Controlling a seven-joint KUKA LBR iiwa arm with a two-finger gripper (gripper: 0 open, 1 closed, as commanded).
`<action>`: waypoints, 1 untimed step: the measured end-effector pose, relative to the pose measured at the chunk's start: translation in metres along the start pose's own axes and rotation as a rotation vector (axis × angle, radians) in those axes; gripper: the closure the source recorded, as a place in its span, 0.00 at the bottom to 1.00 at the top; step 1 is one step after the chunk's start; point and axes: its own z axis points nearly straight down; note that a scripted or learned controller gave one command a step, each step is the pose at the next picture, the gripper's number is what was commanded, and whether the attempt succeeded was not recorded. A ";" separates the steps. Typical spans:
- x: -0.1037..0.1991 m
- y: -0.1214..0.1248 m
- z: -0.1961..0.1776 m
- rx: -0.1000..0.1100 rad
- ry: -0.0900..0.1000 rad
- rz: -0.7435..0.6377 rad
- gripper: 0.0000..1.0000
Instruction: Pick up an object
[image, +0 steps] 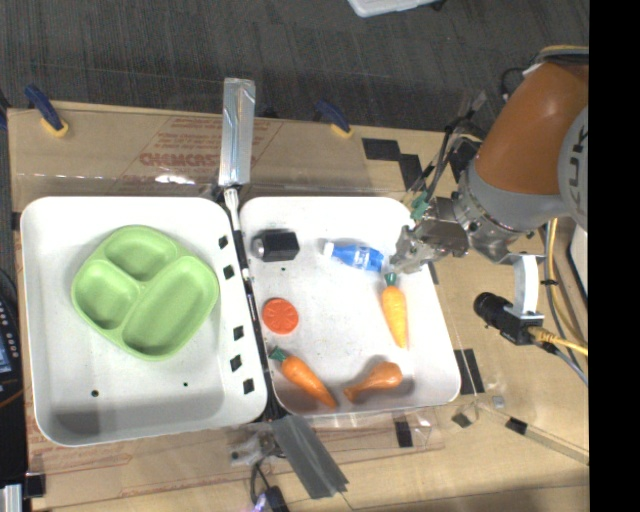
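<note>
On the left side of the bench sits a shallow white plastic bin, and lying in it is a light green divided plate with three compartments, set toward the bin's upper half. Between the two bins runs a divider wall marked with small black tabs, and a strip of silver tape reaches up from its far end onto the brown cardboard beneath.

Next comes the right-hand white bin, which holds the loose objects. A small black block lies near its upper left corner. Below that rests a round orange-red disc, and further down, near the front wall, a toy carrot with a green tip lies slanted. Just beside it to the right is a darker orange, curved carrot-like piece. Toward the upper middle lies a small blue and white bottle on its side. To its lower right, a pale orange toy carrot lies nearly upright in the view, close to the bin's right wall.

Over that right wall hangs the grey gripper, just above the pale carrot's top and beside the bottle's end. I cannot tell how its fingers are set, and nothing is visibly held between them. Behind it rises the arm's orange band.
</note>
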 end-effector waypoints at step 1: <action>-0.015 0.016 0.082 -0.001 0.001 -0.469 1.00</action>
